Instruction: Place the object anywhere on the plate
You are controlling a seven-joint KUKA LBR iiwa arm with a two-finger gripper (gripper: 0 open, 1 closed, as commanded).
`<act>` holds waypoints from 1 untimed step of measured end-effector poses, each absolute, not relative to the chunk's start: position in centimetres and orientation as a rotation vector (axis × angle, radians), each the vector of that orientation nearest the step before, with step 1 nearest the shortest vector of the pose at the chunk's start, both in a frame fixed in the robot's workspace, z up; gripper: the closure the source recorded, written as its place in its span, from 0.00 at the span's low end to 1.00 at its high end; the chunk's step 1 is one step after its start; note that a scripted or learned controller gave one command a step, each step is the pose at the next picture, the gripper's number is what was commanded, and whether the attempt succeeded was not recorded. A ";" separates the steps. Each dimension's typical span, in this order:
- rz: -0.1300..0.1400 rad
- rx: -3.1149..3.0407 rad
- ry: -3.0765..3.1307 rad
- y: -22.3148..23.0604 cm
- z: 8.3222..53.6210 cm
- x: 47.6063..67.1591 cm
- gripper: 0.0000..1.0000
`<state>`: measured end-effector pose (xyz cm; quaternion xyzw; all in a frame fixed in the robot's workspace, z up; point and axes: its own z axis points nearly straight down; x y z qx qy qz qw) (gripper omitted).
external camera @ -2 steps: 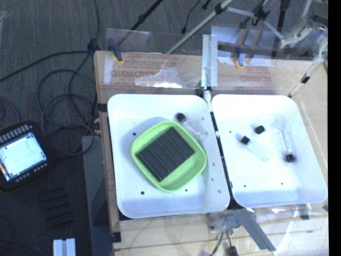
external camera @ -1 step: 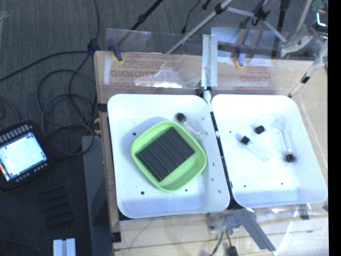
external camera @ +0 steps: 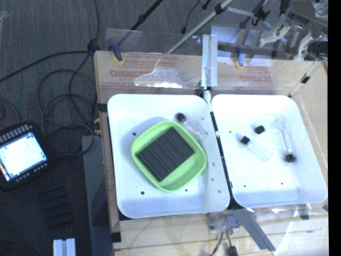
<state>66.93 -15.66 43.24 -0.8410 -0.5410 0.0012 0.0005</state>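
The green plate (external camera: pixel 168 157) is taken as landmark; one is counted, in the left bin (external camera: pixel 123 196). Three clear capped vials are counted: one (external camera: pixel 187 122) just beyond the plate's far rim, two (external camera: pixel 254 146) (external camera: pixel 286 144) well right of it, plus one loose black cap (external camera: pixel 259 129). The nearest vial's long axis runs diagonally along that rim. The hand's state cannot be told.

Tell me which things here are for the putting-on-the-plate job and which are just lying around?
For the job:
- green plate in the left bin
- clear vial with a black cap lying at the plate's far edge
- clear vials with black caps in the right bin, and one small black piece

Just lying about:
- handheld screen on the floor
- black cables
- clamps on the back wall
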 end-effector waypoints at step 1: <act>0.005 -2.675 -1.648 -21.5 43.3 65.3 0.00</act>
